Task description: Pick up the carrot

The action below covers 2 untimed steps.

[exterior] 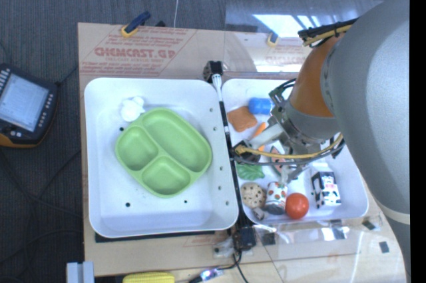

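A thin orange piece that looks like the carrot lies in the right bin, just left of the arm's wrist, and is mostly hidden by it. My gripper is low over the middle of this bin, right beside the orange piece. Cables and the wrist body cover its tip. The grey arm with its orange band reaches in from the right and covers the bin's far right part.
The right bin also holds a blue block, a brown slice, a green leaf, a cookie, a red-and-white piece, a tomato and a toy cow. The left bin holds a green divided plate and a white lump.
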Each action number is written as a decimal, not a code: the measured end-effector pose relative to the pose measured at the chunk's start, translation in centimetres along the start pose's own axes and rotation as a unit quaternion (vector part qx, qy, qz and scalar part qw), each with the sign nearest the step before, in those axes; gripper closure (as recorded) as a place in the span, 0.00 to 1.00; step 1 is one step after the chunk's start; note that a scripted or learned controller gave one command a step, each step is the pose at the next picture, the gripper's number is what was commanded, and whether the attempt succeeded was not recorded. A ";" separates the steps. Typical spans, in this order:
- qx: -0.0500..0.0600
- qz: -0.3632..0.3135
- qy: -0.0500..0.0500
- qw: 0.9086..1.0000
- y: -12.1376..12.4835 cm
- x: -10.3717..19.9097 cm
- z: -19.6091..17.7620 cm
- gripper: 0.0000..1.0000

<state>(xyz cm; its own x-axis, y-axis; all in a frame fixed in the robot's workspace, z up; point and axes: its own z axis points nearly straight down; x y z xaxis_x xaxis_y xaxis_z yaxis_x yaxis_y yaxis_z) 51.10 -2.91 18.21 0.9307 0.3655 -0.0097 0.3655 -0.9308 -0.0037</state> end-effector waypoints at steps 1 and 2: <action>-0.001 0.058 0.001 0.998 7.6 2.6 -0.1 0.00; -0.008 -0.065 0.005 0.998 8.6 2.6 6.6 0.00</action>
<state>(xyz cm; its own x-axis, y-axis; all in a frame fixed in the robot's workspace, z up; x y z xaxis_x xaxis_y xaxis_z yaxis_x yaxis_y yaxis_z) 56.54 -9.96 11.51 0.8752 0.4838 0.0008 0.4838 -0.8751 0.0114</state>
